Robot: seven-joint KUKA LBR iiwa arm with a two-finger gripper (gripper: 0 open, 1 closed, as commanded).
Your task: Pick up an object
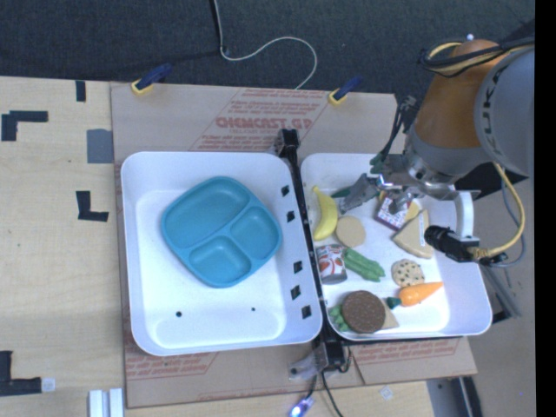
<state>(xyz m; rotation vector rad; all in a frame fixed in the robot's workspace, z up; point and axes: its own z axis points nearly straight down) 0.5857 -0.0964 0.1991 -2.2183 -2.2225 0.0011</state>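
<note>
Several toy foods crowd the right bin (469,320), so the gripper (393,200) (jaw state I cannot tell) should drop squarely over one isolated piece, like the carrot (420,294)

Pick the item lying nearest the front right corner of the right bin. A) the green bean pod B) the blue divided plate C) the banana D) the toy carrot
D: the toy carrot lies closest to that corner of the right bin, beside the cookie, while the banana sits by the divider and the blue divided plate is in the left bin.
</note>
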